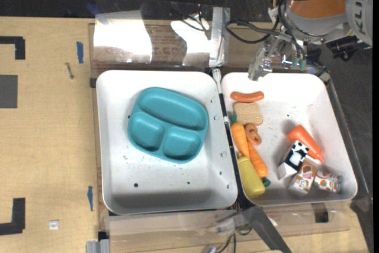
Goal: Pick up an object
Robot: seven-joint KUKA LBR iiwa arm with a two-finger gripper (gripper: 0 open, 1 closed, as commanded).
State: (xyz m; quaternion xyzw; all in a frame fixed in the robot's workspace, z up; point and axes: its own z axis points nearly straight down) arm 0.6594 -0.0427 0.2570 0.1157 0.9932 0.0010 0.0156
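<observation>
Gripper (260, 70) at upper right of frame, over top-left rim of right bin (340, 127); finger state can't tell, nothing visibly held. Right bin: sausage (247, 96) just below gripper, bread (248, 113), pretzel (253, 134), carrots (249, 150), yellow bottle (251, 179) along left wall; cartons (305, 160) lower right. Left bin (112, 127): teal tray (167, 124), centre.
</observation>
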